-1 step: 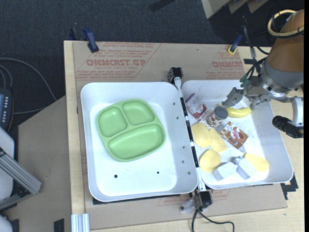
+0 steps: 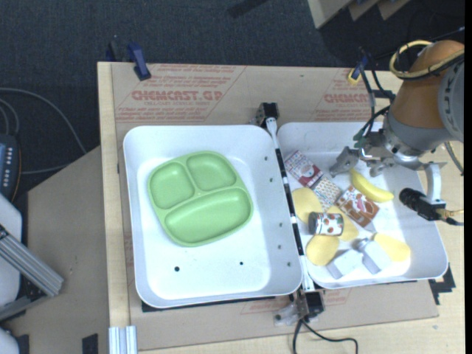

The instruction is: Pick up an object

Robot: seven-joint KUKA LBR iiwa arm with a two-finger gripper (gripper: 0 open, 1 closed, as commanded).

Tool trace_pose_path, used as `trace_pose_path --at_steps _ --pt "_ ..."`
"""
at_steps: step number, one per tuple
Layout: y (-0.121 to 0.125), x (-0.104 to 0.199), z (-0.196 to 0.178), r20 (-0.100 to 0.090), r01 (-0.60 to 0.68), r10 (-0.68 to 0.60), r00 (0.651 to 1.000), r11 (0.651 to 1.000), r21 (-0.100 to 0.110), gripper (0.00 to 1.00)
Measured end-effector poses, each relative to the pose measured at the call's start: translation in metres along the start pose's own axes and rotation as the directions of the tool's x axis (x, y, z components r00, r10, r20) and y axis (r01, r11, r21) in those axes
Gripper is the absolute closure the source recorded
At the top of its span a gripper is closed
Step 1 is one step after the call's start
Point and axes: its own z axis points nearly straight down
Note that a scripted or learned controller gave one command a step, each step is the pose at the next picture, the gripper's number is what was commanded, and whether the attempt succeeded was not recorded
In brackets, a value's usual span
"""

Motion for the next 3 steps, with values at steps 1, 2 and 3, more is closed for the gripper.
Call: trace_pose_path --at_steps 1,2,3 --pt "-0.021 -0.027 0.036 -0.001 0.0 0.0 1.0 1.0 -0.004 0.0" --pt "-0.046 -0.009 0.035 0.002 -0.002 0.002 1.0 1.0 -0.009 0.0" --pt "-0.078 -0.016 0.038 0.0 -0.001 0.001 1.0 1.0 -0.002 0.0"
